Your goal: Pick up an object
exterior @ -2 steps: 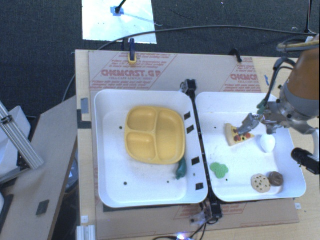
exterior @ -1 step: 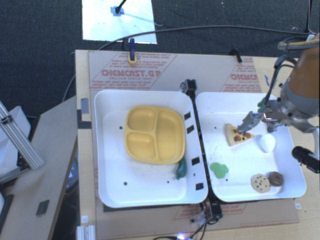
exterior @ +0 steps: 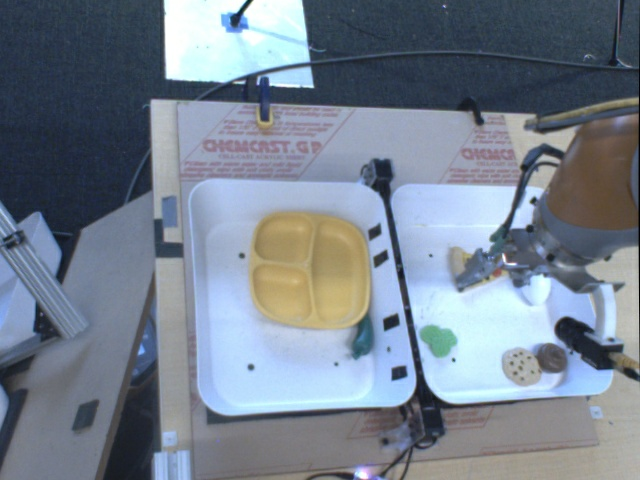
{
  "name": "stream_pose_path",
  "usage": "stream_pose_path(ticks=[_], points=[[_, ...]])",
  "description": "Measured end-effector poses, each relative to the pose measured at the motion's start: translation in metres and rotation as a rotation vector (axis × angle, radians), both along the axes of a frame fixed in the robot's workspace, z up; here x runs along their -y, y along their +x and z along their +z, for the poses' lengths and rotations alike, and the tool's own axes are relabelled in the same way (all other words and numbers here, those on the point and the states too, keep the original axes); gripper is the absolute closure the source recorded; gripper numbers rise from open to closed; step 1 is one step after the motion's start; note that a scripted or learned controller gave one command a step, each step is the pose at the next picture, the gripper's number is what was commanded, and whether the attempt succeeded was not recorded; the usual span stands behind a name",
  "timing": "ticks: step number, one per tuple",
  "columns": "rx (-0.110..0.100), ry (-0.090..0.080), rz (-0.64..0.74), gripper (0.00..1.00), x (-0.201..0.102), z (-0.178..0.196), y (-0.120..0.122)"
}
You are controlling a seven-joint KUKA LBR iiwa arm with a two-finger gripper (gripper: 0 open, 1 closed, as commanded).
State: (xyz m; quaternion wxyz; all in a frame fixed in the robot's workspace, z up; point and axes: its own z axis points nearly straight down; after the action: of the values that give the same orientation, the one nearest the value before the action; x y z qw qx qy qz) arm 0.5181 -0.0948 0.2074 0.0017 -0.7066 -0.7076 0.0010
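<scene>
We see the tool (exterior: 478, 271) at centre right, over the right bin (exterior: 430, 208), touching a yellow wedge (exterior: 460, 260). We cannot tell its opening or grip

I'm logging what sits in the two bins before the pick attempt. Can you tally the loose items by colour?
Yellow: 2, the divided plate and a wedge by the pincer
Green: 2, a dark piece and a light blob
Tan or brown: 2, a dotted cookie and a brown disc
Total: 6

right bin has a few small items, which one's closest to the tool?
The pale yellow wedge, right at the tool tip. The green piece and two round cookies lie farther toward the front.
</scene>
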Motion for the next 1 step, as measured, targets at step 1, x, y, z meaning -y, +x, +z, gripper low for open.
stream_pose_path(ticks=[1], points=[[0.001, 0.0, 0.0, 0.0, 0.0043, -0.0587, 0.0068]])
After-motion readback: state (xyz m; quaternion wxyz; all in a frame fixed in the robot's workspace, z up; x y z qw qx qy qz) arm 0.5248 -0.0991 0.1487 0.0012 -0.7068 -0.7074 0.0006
